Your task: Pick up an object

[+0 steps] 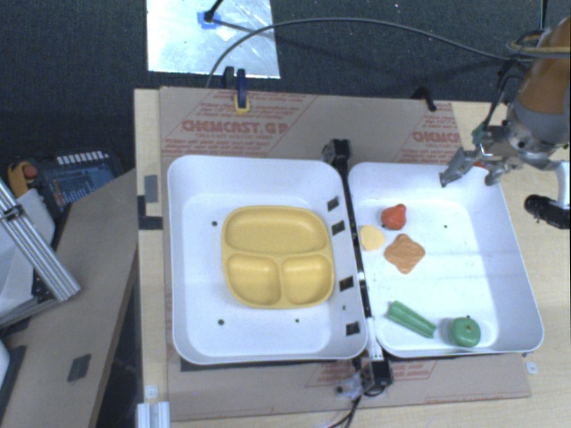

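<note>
The right bin point(500, 239) holds several small toy foods: a red piece point(393, 216), a pale yellow piece point(371, 237), an orange waffle-like piece point(405, 253), a green pod point(410, 318) and a green round fruit point(465, 331). My gripper point(474, 169) hangs over the bin's far right corner, well above and right of the red piece. Its two fingers stand spread apart, open, with nothing between them.
The left bin point(192, 239) carries a yellow divided tray point(275, 255). A black clip strip point(350, 257) joins the two bins. A cable arcs over the back of the bench. Cardboard point(268, 123) lies under the bins.
</note>
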You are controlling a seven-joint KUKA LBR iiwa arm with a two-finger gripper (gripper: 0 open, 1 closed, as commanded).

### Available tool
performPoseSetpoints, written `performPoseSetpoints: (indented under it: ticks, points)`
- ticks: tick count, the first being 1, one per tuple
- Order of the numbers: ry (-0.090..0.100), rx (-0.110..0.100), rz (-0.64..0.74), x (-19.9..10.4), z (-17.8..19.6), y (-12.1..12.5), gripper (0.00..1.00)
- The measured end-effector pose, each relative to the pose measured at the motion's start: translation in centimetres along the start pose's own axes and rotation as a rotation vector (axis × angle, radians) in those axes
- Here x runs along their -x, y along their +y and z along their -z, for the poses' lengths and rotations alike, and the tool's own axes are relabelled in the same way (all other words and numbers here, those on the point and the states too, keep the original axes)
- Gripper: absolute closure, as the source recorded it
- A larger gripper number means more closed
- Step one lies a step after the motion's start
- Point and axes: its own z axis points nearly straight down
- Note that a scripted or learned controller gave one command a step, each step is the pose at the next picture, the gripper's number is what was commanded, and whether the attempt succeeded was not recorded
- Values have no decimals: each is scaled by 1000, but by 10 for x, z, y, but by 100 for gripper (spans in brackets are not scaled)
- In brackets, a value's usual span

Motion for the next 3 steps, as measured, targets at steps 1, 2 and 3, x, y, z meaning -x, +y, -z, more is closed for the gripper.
performPoseSetpoints:
  ticks: [1, 2, 3]
  points:
    - [-3, 13, 3, -1, 10, 3, 0]
    - [-2, 9, 3, -2, -52, 1, 0]
    - [-3, 11, 6, -3, -98, 2, 0]
